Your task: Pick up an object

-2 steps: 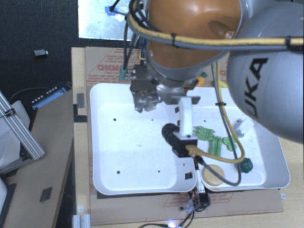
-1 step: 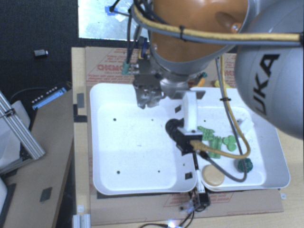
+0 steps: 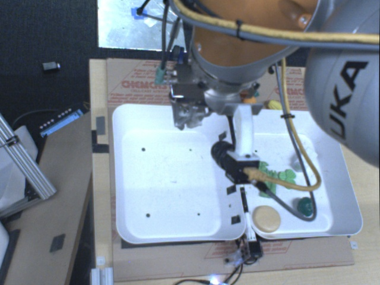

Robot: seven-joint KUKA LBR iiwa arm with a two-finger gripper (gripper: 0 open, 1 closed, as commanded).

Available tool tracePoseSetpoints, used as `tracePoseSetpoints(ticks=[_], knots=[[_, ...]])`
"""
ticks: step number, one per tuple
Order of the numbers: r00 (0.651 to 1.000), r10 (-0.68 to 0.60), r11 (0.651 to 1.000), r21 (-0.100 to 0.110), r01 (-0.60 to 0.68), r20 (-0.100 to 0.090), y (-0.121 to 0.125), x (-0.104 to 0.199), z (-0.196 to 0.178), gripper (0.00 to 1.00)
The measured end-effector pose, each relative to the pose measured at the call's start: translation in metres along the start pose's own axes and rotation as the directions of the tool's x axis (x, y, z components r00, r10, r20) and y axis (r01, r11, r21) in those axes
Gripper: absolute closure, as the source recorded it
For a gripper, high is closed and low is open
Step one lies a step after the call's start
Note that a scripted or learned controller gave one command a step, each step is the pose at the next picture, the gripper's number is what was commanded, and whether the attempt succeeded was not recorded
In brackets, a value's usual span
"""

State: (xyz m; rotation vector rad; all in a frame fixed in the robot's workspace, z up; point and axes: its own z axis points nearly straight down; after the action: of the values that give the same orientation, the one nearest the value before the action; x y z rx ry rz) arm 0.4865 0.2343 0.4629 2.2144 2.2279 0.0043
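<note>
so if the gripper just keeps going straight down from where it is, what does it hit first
Most likely bare floor of the left bin near its back edge: the gripper points down there, with nothing seen beneath it. Depth is hard to judge from this slant.

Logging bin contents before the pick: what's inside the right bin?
In the right bin: a tan round disc near the front, a dark green round piece, light green bits. The arm and yellow cable cover the bin's back part, so anything there is hidden.
</note>
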Motion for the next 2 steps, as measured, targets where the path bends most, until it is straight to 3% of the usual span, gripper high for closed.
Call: tracePoseSetpoints(ticks=[1,2], knots=[[1.000,0.013,1.000,-0.006,-0.013,0.000,0.000,-0.092,-0.051,1.00],[1.000,0.002,1.000,-0.002,-0.002,0.000,0.000,-0.072,-0.073,1.00]])
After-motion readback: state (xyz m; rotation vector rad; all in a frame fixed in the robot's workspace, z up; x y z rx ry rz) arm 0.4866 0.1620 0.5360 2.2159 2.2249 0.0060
